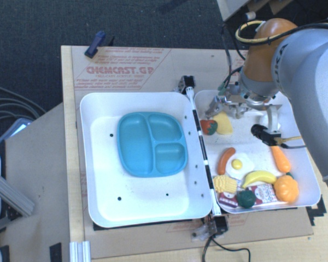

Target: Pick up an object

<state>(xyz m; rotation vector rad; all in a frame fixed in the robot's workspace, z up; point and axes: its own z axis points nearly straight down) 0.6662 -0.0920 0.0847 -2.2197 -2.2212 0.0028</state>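
My gripper (228,108) hangs low over the far end of the right bin (309,171). Just below it lie a yellow toy fruit (224,125) and a red toy with a green top (209,126), close to the bin's left wall. Whether the gripper touches either of them I cannot tell. Nearer the front of this bin lie a sausage (226,159), a fried egg (238,165), a banana (258,177), a corn cob (224,184), a carrot (281,159), an orange fruit (286,188) and a dark green piece (246,199) on a red and white packet (264,194).
The left bin (98,162) holds a blue divided plate (152,143). A black clip (187,83) sits at the far end of the wall between the bins. A blue object (94,45) lies on the cardboard behind the bins.
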